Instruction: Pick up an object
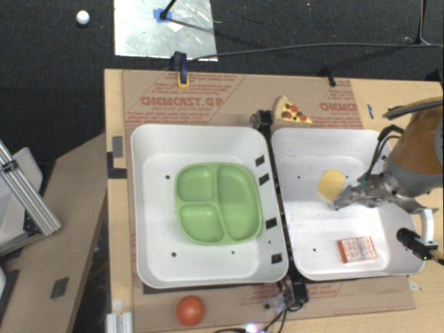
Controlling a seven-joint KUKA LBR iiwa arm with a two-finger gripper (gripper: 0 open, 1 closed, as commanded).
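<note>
From the overhead camera view, the gripper sits in the right bin right against the yellow lump, which looks light, smooth and maybe squishy, so I'd pinch it across its middle, though honestly can't tell the gripper's state.

A brown bench with red letters holds two white bins side by side. The left bin and the right bin touch in the middle. A pizza slice toy lies behind the bins. A red ball sits in front.
</note>
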